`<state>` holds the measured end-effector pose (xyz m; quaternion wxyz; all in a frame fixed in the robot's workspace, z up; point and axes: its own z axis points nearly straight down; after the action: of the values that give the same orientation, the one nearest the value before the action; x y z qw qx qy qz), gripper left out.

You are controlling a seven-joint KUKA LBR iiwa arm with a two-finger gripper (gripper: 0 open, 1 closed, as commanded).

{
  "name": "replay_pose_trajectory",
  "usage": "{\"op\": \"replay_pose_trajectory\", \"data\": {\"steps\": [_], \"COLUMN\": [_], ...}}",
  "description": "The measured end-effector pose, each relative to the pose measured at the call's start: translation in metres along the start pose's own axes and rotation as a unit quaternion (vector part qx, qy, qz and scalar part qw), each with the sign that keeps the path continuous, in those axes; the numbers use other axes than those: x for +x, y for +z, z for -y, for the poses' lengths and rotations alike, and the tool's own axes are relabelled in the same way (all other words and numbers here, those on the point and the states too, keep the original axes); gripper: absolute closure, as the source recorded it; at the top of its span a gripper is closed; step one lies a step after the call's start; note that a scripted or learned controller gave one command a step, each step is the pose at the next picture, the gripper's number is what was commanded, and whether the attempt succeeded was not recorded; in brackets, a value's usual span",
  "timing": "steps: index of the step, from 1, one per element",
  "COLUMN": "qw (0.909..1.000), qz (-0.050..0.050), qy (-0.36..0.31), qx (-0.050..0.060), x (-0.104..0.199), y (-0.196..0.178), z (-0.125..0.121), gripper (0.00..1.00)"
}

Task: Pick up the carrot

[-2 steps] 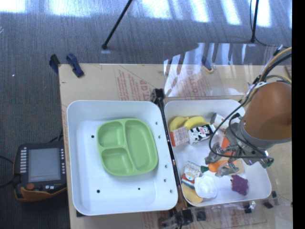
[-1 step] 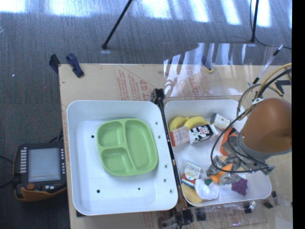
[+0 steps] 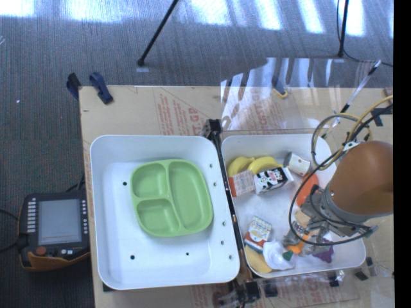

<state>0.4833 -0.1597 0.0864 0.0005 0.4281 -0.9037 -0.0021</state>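
The carrot (image 3: pixel 309 186) looks like a light, stiff, slick plastic toy lying in the right bin (image 3: pixel 270 141) at about 3 o'clock, so I'd pinch it across the middle. Most of it sits hidden under the arm (image 3: pixel 359 178), and the tool (image 3: pixel 302 233) is buried in clutter down at 5 o'clock, so honestly can't tell if it's open or closed.

Two white bins on the surface: left bin (image 3: pixel 109 172) and right bin (image 3: pixel 270 140). One green three-compartment plate (image 3: pixel 172 196) in the left bin. In the right bin: two bananas (image 3: pixel 252 165), one black-and-white carton (image 3: pixel 271 179), three other small cartons (image 3: pixel 241 183) (image 3: pixel 298 163) (image 3: pixel 259 230), one orange carrot (image 3: pixel 308 185). One tablet-like handheld controller (image 3: pixel 54 226) left of the left bin.
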Motion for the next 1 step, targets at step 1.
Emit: {"op": "replay_pose_trajectory", "data": {"steps": [1], "qw": [1.0000], "qz": [0.002], "qy": [-0.001], "qx": [-0.001], "x": [-0.0039], "y": [-0.0091], "z": [-0.0011], "gripper": [1.00]}}
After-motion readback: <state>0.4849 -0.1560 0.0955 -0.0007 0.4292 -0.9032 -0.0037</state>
